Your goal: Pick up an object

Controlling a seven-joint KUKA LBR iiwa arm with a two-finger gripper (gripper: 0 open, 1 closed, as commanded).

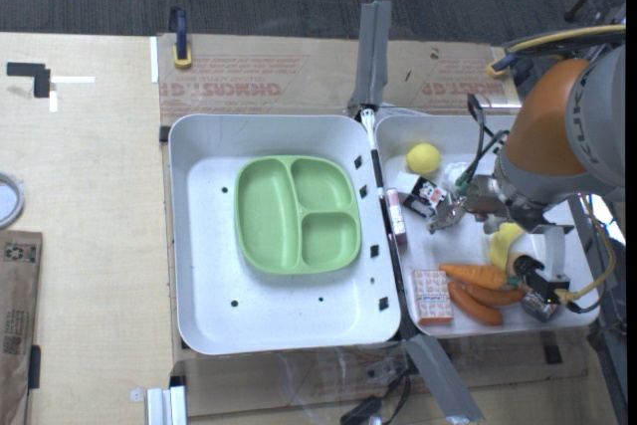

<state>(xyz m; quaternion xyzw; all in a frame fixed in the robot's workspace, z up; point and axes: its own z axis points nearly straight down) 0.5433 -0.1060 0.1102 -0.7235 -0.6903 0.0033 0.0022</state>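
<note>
Gripper (pixel 448 214) over right bin (pixel 438 126), fingers blurry, grip can't tell. Arm (pixel 557 129) hides bin's right part. Small box (pixel 432 298) print unreadable; carrots (pixel 482 286) alongside.

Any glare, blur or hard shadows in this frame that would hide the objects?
Camera view: even, soft lighting, no hard shadows; mild sheen on the left bin's rim, while the green tray reads clearly. Sharp overall; the carrots and yellow ball are distinct. The gripper is small and cluttered, its jaws hard to read.
</note>
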